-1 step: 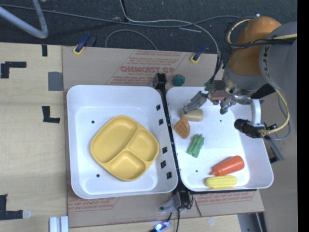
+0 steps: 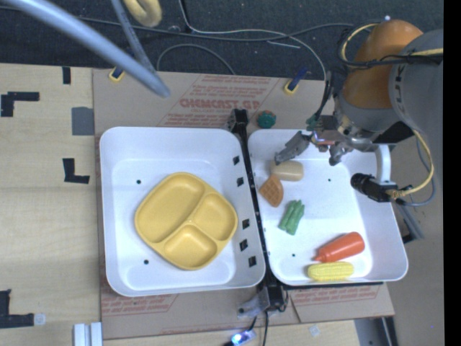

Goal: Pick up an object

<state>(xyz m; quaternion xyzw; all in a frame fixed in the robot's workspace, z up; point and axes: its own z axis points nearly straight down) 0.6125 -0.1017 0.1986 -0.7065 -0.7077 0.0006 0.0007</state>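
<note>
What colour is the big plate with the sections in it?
Yellow. The divided plate sits in the left bin, seen best in the camera view.

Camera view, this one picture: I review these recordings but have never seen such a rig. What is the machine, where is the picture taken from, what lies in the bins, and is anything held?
The picture comes from one fixed camera above the bench, looking down at a slant. The machine is a single robot arm, grey with an orange band, reaching in from the right. Its tool hangs over the back of the right bin, two dark fingers spread, with nothing between them. So nothing is held yet.

The left bin holds a yellow divided plate. The right bin holds toy foods: a pale beige piece just below the tool, an orange-brown piece beside it, a green vegetable, a red-orange carrot and a yellow corn cob. A small teal object lies on the cardboard behind the bins.
</note>
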